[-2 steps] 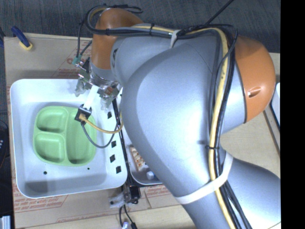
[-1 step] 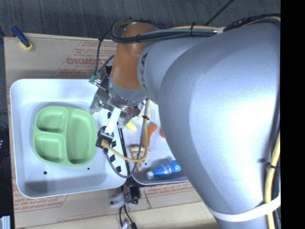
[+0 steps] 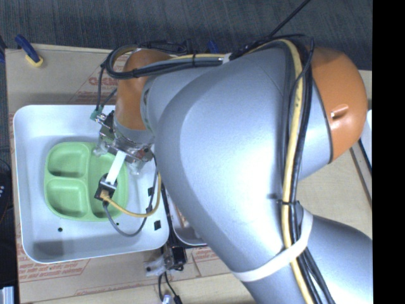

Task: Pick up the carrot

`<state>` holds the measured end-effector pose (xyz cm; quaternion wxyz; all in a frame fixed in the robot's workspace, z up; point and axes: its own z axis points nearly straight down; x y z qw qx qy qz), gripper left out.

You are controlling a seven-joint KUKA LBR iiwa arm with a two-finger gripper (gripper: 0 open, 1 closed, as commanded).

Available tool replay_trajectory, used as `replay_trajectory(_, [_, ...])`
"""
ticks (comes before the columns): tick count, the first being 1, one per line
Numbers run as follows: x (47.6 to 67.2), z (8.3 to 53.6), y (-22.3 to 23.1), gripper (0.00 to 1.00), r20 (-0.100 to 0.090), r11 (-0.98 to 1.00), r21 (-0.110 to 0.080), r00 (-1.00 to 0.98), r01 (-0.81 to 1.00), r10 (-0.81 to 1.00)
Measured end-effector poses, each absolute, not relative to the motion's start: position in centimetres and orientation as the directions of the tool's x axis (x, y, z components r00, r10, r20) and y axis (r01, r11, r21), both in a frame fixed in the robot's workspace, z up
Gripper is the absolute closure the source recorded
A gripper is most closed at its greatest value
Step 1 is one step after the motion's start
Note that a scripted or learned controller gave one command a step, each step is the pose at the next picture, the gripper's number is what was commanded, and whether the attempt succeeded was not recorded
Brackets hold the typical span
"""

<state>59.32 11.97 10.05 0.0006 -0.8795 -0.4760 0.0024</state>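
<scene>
Camera view: from my remote station I look down on the desk (image 3: 63,68), brown with red print. The grey arm (image 3: 240,170) reaching in from the right takes up most of what I see.
Arm: one orange band (image 3: 342,113) sits at the far right, and a second orange section (image 3: 136,87) sits just above the wrist, over the far edge of the left bin.
Pincer (image 3: 126,152): it hangs over the left bin, above the right part of the green tray. I cannot tell how far open it is, nor whether it has hold of anything.
Left bin (image 3: 25,170): white and shallow, in plain sight at the left.
Green tray (image 3: 69,176): a divided plastic tray lying flat in the left bin. It has two compartments on its left side, one far and one near, and a longer one on the right, partly under the wrist.
Carrot: I cannot tell where it lies; the arm covers the tray's right side and nearly all of the right bin.
Right bin (image 3: 183,235): a sliver of its rim peeks out beneath the arm, just right of the left bin.
Blue clip (image 3: 28,50): yellow-tipped, at the desk's far left corner, well apart from the bins.
</scene>
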Motion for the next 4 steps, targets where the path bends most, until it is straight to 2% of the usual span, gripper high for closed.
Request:
replay_trajectory(1, [59.1, 10.8, 11.8, 1.0, -0.012, -0.545, -0.01, 0.545, 0.838, 0.838])
replay_trajectory(2, [56.3, 24.2, 12.6, 1.0, -0.004, -0.61, -0.005, 0.61, 0.792, 0.792])
replay_trajectory(3, [61.7, 19.6, 10.5, 1.0, -0.004, -0.36, -0.006, 0.36, 0.933, 0.933])
replay_trajectory(4, [60.8, 32.8, 12.2, 1.0, -0.006, -0.697, -0.005, 0.697, 0.717, 0.717])
